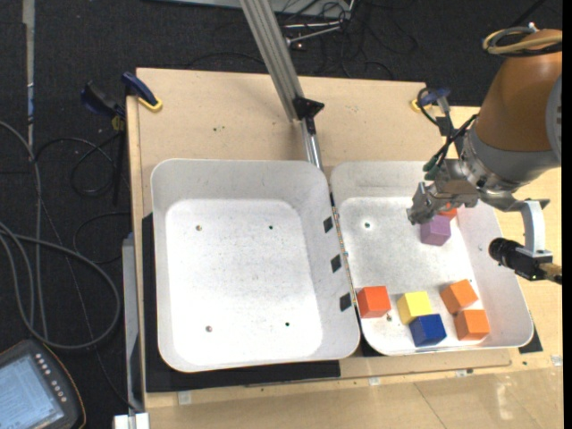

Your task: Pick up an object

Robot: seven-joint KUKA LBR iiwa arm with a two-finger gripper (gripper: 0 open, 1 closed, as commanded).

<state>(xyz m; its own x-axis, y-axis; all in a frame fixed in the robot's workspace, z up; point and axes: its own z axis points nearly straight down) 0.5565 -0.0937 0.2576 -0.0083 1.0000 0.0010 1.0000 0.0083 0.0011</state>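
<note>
My gripper (433,207) hangs over the upper right part of the right bin (380,179). Directly beneath it, touching or nearly touching, sits a purple block (436,231), its top partly hidden by the gripper. A small red-orange patch (449,211) peeks out beside the gripper above the purple block. Along the bin's near edge lie an orange block (374,300), a yellow block (415,306), a blue block (428,329) and two more orange blocks (459,294) (472,323).
The left bin (239,239) lies beside the right one, with black clips (336,262) along the shared wall. A metal pole (277,52) slants down to the bins' far edge. Clamps (136,86) grip the bench's far corners.
</note>
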